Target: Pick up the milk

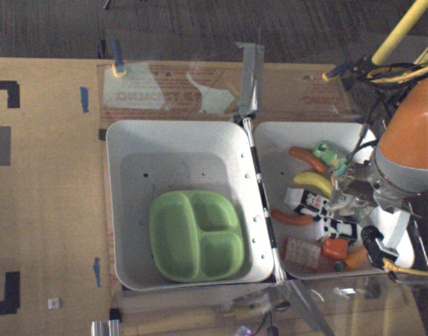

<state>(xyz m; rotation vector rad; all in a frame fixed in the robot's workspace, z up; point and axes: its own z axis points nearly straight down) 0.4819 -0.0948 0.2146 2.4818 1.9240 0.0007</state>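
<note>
**Ana:** Brown cardboard covers the bench (pixel 46 208), and two shallow white bins sit side by side on it, probably so one can hold the clutter and the other take what gets lifted out.

**Ben:** Which is which?

**Ana:** The left bin (pixel 123 152) holds just a green divided plate (pixel 196 235), lying flat toward its near side. The right bin (pixel 277 142) has all the toys heaped together.

**Ben:** And the arm?

**Ana:** The arm (pixel 410 138) reaches in from the right and hangs over the right bin, which fits a try at something in that pile. Its gripper (pixel 350 200) sits low among the toys, too blurred and crowded for me to tell how far apart the fingers are, or whether they have anything.

**Ben:** Where's the milk?

**Ana:** The milk (pixel 313 206), a white carton with black cow patches, lies on its side in the middle of the right bin, just beside the gripper. A banana (pixel 313 183) is right above it, a red chili (pixel 308 159) beyond that, another red piece (pixel 291 218) at its left, and a red-topped packet (pixel 303 253) nearer the front.

**Ben:** Tight spot.

**Ana:** I'd judge the neighbours could get nudged or caught instead.
</note>
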